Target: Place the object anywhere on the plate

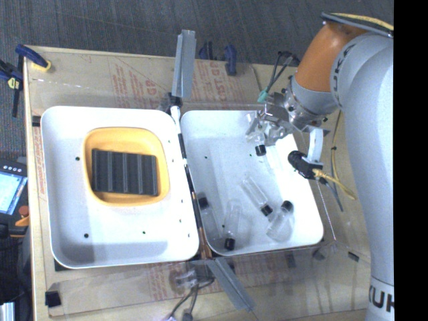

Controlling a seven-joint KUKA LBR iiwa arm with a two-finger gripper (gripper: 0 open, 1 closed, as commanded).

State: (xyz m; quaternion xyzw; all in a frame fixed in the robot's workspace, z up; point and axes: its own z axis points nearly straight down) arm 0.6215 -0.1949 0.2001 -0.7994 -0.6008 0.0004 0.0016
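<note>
On the wooden surface (pixel 100 79), my end effector (pixel 264 129) is hovering over the right white bin (pixel 214 146), seemingly gripping a clear black-capped vial (pixel 259 142).

A yellow plate (pixel 124 137) with rounded corners was set flat in the left bin, a dark ribbed insert (pixel 125 172) resting at its centre. Several clear plastic vials with black caps (pixel 255 196) were scattered lying down in the right bin, mostly toward its near right corner, well apart from the plate.
</note>
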